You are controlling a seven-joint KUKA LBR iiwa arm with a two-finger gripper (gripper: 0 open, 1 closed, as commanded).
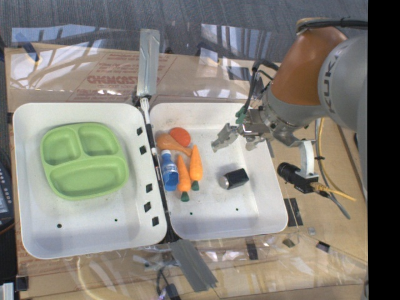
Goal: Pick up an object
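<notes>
1. Gripper (232, 136) is over the right bin (262, 211), in its upper middle, arm entering from the right. The jaws look spread, with nothing visible between them; one grey finger (220, 141) angles down-left.

2. Nearest candidate: a small black cylinder (234, 179) lying on its side on the bin floor. It sits just below the jaws in the view, toward the near rim, and apart from everything else.

3. Cylinder long axis runs roughly left-right with a slight upward tilt to the right; the paler end face points left.

4. Other items are clustered against the bin's left wall: two toy carrots (189, 170) lying roughly top to bottom, a blue bottle (169, 170) touching them, an orange-red piece (180, 135) and a tan piece (167, 143) above. All lie well left of the jaws.

5. Left bin (31, 230) carries a green divided plate (84, 160); not relevant to the reach.

6. Judgement: the cylinder is the easy pick. The move needs a short shift toward the near rim, then descent, with the jaws closing across the short axis. Risk: it rolls if struck off-centre.
</notes>
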